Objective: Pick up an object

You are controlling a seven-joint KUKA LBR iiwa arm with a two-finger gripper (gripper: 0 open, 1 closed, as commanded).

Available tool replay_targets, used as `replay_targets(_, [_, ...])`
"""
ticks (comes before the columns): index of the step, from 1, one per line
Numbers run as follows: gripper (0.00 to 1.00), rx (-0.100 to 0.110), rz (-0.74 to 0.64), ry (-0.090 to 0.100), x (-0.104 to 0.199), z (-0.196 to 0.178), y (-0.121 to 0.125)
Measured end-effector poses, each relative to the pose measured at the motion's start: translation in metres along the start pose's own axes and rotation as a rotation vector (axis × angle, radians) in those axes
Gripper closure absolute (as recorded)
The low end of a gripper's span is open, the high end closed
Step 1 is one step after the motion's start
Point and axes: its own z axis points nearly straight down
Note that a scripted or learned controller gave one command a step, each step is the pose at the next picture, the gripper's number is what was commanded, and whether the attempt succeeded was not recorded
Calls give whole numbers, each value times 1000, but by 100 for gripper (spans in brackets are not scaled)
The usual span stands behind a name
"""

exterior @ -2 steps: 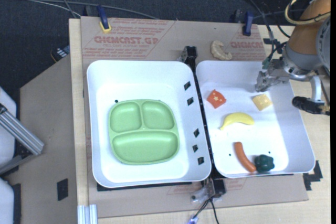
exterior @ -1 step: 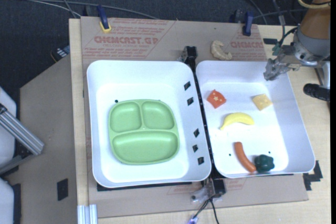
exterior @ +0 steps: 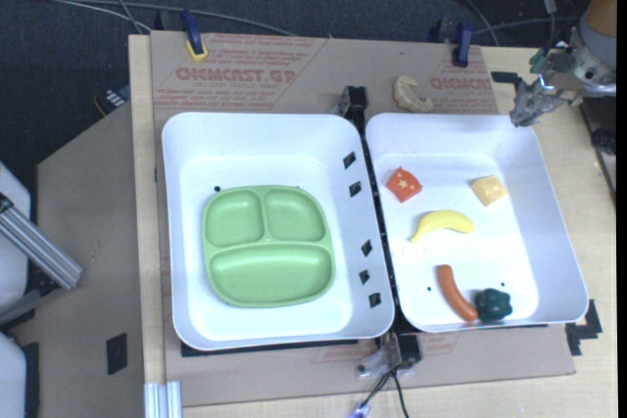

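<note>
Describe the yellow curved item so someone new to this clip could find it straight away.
Look at the right white bin, the one without the green tray. Near its middle lies the toy banana, below the red piece and above the sausage. It alone is crescent-shaped and bright yellow; the block nearby is paler and squarish.

1. Red wedge (exterior: 404, 184): lying flat, right bin, upper left.
2. Pale yellow block (exterior: 488, 190): upper right.
3. Banana (exterior: 441, 224): yellow, curved, centre.
4. Sausage (exterior: 456, 293): orange-red, slanted, touching dark green broccoli-like piece (exterior: 493, 304).
</note>
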Motion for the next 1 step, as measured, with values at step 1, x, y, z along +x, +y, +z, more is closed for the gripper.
replay_targets(1, [100, 2, 0, 1, 0, -48, 2])
